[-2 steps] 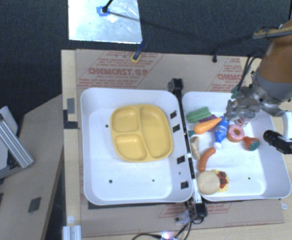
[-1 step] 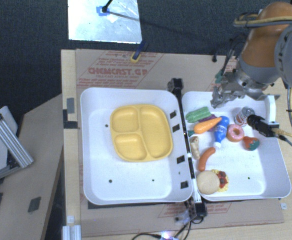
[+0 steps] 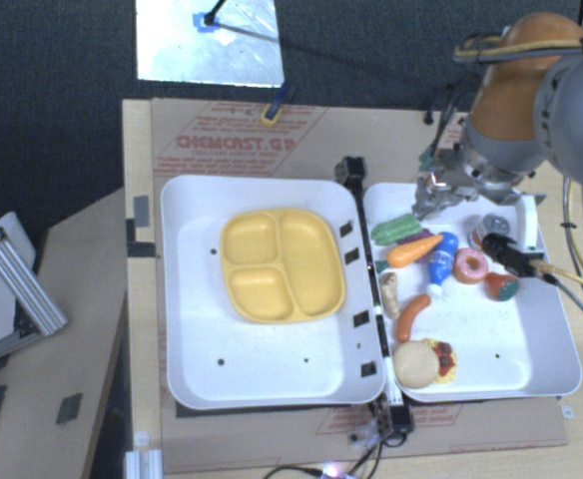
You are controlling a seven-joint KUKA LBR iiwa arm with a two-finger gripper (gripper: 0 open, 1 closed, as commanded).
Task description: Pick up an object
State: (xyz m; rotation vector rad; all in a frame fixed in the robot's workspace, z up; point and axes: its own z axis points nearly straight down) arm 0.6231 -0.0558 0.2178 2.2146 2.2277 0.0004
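The right bin [image 3: 531, 367] holds several toy foods: a green pod [image 3: 396, 230], an orange carrot [image 3: 412, 250], a blue and white bottle [image 3: 440, 262], a pink donut [image 3: 469, 265], a red and green piece [image 3: 501, 286], a sausage [image 3: 411, 317], a pale peanut-like piece [image 3: 388, 288] and a burger [image 3: 423, 361]. My gripper [image 3: 433, 200] hangs over the bin's far left corner, just above and right of the green pod. Nothing shows between its fingers.
The left bin [image 3: 192, 367] bears a yellow divided plate [image 3: 278, 264]. A black divider [image 3: 363, 257] runs between the bins. The grey arm with its orange band [image 3: 526, 68] comes in from the upper right. A shiny sheet [image 3: 210, 28] lies beyond the bench.
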